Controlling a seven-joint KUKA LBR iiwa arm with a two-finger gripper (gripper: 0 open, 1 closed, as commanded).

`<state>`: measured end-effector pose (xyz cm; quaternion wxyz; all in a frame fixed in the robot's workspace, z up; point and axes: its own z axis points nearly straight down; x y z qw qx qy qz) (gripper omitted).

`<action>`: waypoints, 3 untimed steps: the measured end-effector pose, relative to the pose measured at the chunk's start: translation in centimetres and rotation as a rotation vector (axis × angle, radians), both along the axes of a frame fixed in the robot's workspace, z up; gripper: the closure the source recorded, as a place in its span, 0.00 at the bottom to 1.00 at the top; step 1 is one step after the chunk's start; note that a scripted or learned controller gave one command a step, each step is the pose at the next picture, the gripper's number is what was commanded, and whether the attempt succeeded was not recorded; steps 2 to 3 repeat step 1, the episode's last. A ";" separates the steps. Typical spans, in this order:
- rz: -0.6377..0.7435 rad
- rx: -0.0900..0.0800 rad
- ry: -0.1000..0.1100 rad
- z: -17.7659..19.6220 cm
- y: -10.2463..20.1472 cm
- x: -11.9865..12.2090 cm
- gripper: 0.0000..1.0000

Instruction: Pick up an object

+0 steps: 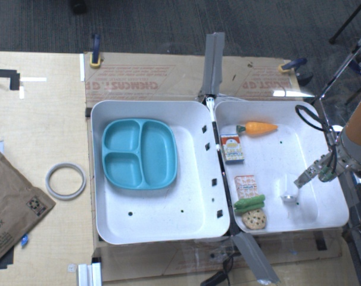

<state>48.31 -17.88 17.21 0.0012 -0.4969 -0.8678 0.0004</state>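
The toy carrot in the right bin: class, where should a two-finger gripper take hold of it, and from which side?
Grip the toy carrot across its thick orange middle, coming straight down from above. It lies flat and lengthwise, green top toward the bin divider, with bare floor on both long sides for the fingers. The tapered tip would probably slip. The gripper sits nearer the bin's right side.

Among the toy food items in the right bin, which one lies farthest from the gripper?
The small carton beside the divider, just below the carrot. The cookie, the green vegetable and the flat packet all lie closer to the gripper.
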 end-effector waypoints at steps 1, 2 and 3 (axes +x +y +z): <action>0.028 -0.001 -0.002 3.6 -3.4 -0.4 1.00; 0.028 -0.001 -0.002 3.6 -3.4 -0.4 1.00; 0.028 -0.001 -0.002 3.6 -3.4 -0.4 1.00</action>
